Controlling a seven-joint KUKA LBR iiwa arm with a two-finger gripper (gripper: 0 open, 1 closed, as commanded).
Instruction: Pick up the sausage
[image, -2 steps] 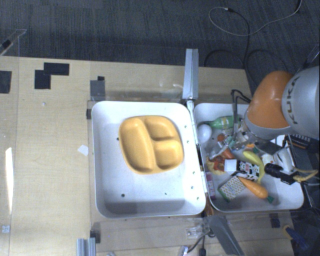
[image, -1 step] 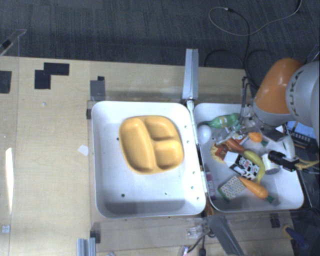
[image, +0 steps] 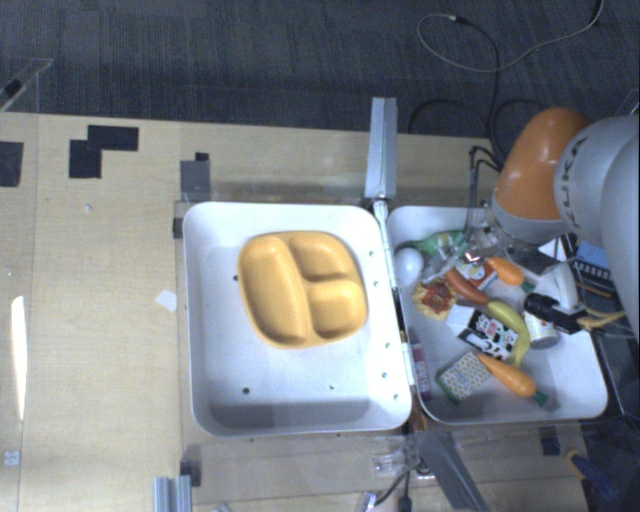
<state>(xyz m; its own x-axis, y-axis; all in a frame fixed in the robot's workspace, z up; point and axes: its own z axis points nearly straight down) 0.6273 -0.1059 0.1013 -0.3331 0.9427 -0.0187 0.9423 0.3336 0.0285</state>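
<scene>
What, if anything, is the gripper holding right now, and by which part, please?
It cannot be told. The gripper is down among the toys in the right bin, just above the sausage, but the clutter hides its tips.

- A shallow white bin (image: 200, 330) fills the centre of the frame, holding a yellow three-compartment tray (image: 300, 286) in its upper middle.
- A second white bin (image: 590, 395) sits just to its right, crowded with small things.
- In that right bin: a white egg (image: 408, 264) at upper left, a banana (image: 508, 323) near the middle, an orange carrot (image: 513, 378) lower down, and a black-and-white spotted card (image: 485, 335) touching the banana.
- Black tape patches (image: 98, 148) mark the wooden bench at upper left.
- A thin cable (image: 470, 40) loops over dark carpet along the top.
</scene>
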